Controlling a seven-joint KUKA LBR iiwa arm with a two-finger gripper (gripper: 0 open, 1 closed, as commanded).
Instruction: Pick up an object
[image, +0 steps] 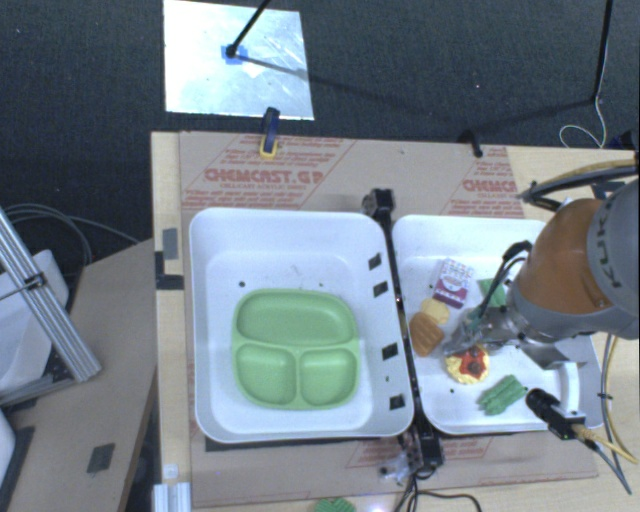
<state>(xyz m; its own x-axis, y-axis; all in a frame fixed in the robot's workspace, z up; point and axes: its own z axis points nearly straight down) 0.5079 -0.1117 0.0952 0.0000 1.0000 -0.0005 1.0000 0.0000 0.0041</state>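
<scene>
Where the gripper (468, 338) hangs low in the right bin (420, 400), cannot tell its state. Below it sits a yellow-red toy (468, 366), crowded by a tan piece (430, 328) on the left. Risk: clutter deflects the grasp.

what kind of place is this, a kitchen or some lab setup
Most likely a robot lab test bench, not a kitchen. Two white bins, the left bin and the right bin, sit on protective board under a fixed camera; a grey-and-orange arm reaches over toy food, and cables trail across dark carpet.
</scene>
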